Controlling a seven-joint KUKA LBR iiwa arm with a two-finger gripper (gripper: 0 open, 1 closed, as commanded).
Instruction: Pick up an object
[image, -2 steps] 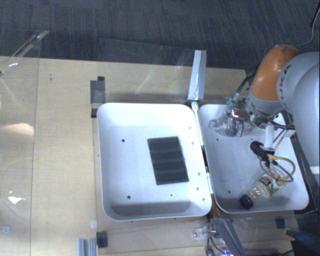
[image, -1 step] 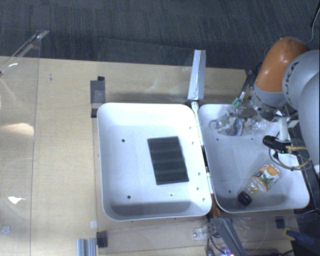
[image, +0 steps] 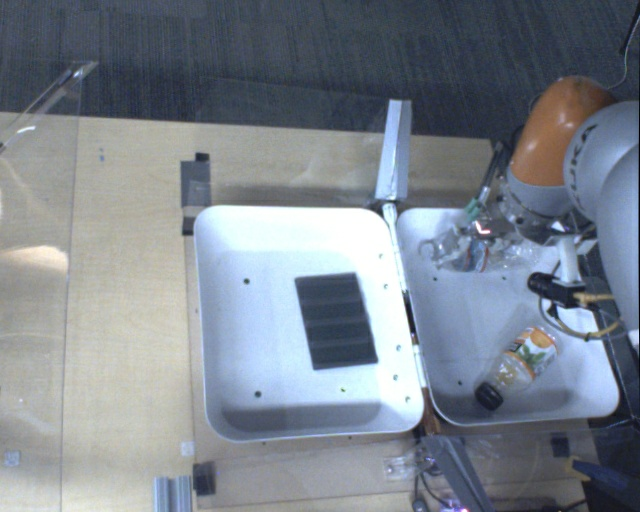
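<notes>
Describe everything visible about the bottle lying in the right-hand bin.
The bottle is a small clear plastic one with a black cap and an orange and green label around its middle. It lies on its side on the floor of the right bin, slanted, cap toward the bin's near edge and base toward the arm. Nothing else touches it; the gripper is apart from it, at the bin's far side.

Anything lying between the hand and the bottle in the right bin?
No. From the hand down to the bottle, the camera view shows bare white bin floor.
</notes>
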